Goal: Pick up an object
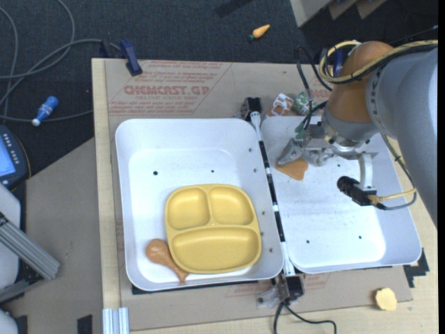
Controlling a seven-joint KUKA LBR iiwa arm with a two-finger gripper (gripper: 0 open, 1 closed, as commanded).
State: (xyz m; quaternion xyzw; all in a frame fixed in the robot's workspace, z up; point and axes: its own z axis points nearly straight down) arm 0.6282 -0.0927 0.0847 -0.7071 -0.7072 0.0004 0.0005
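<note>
Two white bins (174, 152) (334, 228) rest on cardboard (167, 89) over dark carpet (174, 12).

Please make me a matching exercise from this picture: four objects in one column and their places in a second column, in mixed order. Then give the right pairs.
Objects
1. yellow divided plate
2. blue bottle
3. yellow chunk
4. small orange piece

Places
A. on the dark floor, left of the bench
B. in the right bin
C. in the left bin
D. on the bench, outside the bins

Pairs: 1-C, 2-A, 3-D, 4-B
</note>
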